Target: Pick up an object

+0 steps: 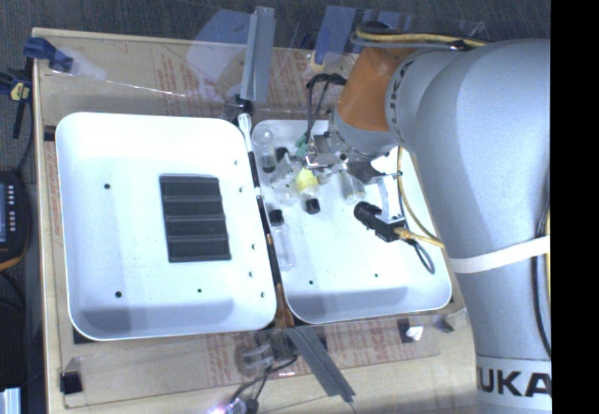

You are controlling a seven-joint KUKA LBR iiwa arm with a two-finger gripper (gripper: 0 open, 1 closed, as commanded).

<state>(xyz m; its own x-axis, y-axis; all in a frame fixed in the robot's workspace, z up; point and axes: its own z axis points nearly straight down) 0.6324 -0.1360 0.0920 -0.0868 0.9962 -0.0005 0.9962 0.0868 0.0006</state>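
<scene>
Lying just beside jaws (323, 162): yellow object (306, 181).

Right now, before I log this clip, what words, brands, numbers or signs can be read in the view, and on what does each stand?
"UKA": white letters low on the grey arm, the brand name cut off by the arm's curve.
Reddish print on the bench surface around the bins: too blurred to read.
Small dark device at the view's left edge: markings too small to read.
</scene>
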